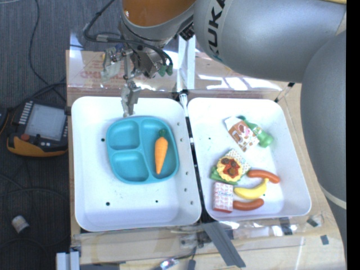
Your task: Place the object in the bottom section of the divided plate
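Orange plastic carrot [161,154] is being seen lying lengthwise, frame-centre, in blue divided plate [119,149]; gripper [129,101] is being held upper-left of it; grip state n/k.

The bench [84,61] bears two white bins [90,207] [292,196] (side by side, touching).

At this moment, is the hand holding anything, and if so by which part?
Nothing is held. The hand hangs above the blue divided plate's far rim, with nothing between its fingers. The carrot lies in the plate's right section, apart from it.
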`<state>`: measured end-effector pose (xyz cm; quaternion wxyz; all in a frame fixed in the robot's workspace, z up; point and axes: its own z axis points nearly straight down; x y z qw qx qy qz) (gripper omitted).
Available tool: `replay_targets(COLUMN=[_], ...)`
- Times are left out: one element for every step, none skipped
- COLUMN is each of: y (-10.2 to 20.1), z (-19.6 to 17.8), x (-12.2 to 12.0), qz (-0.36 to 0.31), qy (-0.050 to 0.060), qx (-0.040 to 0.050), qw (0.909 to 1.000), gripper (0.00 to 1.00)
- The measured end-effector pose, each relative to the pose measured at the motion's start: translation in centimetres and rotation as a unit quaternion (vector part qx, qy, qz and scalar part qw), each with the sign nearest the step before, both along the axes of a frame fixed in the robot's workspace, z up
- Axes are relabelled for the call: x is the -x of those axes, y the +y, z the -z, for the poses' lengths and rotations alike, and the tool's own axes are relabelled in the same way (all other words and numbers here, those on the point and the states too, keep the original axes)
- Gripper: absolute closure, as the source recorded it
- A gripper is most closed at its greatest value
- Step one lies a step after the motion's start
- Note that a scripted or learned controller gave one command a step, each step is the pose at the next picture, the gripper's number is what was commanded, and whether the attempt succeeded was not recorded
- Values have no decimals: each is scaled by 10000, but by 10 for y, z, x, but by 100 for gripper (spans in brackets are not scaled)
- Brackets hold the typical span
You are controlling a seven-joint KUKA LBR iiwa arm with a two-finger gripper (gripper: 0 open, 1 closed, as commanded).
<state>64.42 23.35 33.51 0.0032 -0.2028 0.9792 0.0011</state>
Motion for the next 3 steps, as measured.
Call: replay_targets(y=[1, 2, 0], z=[-10, -43, 126], x=[0, 102, 109], qz=[1, 804, 2412], qy=[-15, 17, 38], qx=[-34, -2, 4], qw=[10000, 9968, 9705], gripper=[100, 100, 100])
